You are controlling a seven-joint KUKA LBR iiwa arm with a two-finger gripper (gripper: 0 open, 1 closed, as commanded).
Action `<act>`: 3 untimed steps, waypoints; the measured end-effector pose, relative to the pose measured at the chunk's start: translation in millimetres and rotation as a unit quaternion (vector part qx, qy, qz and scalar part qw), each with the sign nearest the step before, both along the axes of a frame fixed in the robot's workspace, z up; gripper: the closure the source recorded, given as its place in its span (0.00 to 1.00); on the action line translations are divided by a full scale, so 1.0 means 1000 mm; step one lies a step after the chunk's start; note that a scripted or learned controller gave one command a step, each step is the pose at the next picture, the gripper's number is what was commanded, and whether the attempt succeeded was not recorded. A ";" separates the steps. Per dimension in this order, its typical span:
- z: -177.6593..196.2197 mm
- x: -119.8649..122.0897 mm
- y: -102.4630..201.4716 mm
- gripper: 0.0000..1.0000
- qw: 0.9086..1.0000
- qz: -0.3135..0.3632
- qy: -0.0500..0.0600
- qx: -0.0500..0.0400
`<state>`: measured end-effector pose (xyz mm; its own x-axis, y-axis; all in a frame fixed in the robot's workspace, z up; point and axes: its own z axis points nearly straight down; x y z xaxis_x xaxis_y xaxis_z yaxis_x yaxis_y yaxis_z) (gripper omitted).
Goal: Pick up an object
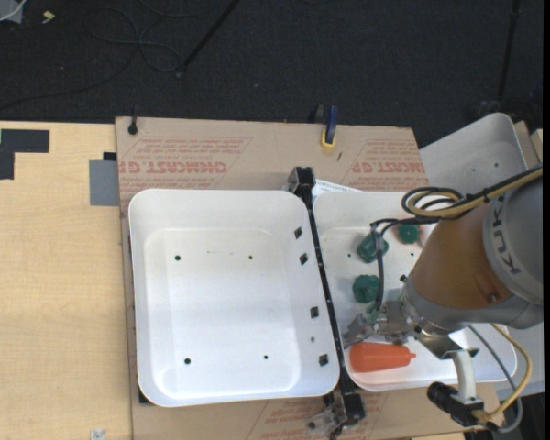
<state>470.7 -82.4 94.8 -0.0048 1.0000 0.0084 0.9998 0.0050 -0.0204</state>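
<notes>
Arm enters from the right of the camera view and is bent down over the right bin, its grey and orange body covering much of that bin's floor. Gripper sits low in the bin, near the divider between the two bins. Its tip is a cluttered metallic mass; whether it is wide or narrow cannot be told from this angle.

Orange object: elongated, carrot-like, lying flat on the floor of the right bin at its near edge. Long axis runs roughly left-right across the view, nearly parallel to the bin's near rim. The left end looks broader and rounded, the right end slimmer, so it probably points right, though the arm overhangs that end. It lies just below the gripper, very close; contact is not clear, and it is not visibly between the fingers.

Three small green objects in the same bin: one just above the gripper, one further back, one near the far rim beside the arm's cable loop.

Left bin: white floor with small dark marks.
</notes>
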 end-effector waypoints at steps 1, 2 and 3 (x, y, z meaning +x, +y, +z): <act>-0.008 0.074 -0.066 0.00 1.000 -0.003 -0.011 -0.006; -0.007 0.141 -0.046 0.00 1.000 0.000 -0.011 -0.004; 0.003 0.138 -0.047 1.00 1.000 -0.001 -0.008 -0.003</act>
